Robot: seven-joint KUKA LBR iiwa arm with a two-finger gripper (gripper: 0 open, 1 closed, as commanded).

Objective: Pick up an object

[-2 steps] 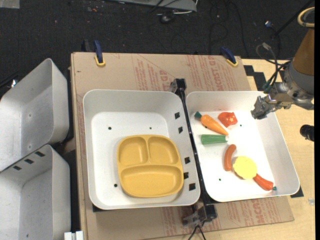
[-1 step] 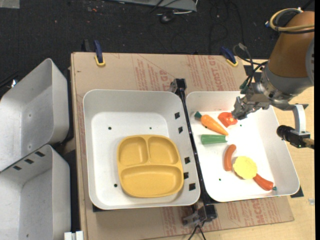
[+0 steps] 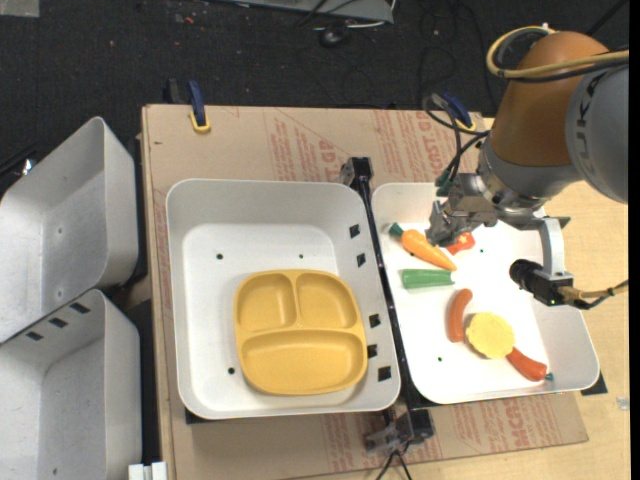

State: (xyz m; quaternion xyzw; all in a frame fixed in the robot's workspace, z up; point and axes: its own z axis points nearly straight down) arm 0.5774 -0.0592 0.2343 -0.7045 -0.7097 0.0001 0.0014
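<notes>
My gripper (image 3: 444, 231) hangs low over the upper left part of the right bin (image 3: 570, 328), reaching in from the right. Just below and left of it lies an orange carrot (image 3: 424, 251), its near end at the gripper's tip. A small red piece (image 3: 464, 240) peeks out right beside the gripper. Further down the bin lie a green pod (image 3: 427, 279), a reddish sausage (image 3: 458, 314), a yellow round piece (image 3: 491, 335) and a red chilli-like piece (image 3: 528, 366).
The left bin (image 3: 200, 268) holds a yellow divided plate (image 3: 300, 330). A black divider bar (image 3: 378, 278) runs between the bins. A black camera fitting (image 3: 535, 281) on a bracket sticks out over the right bin. Two white spare bins (image 3: 60, 268) stand off the bench's left.
</notes>
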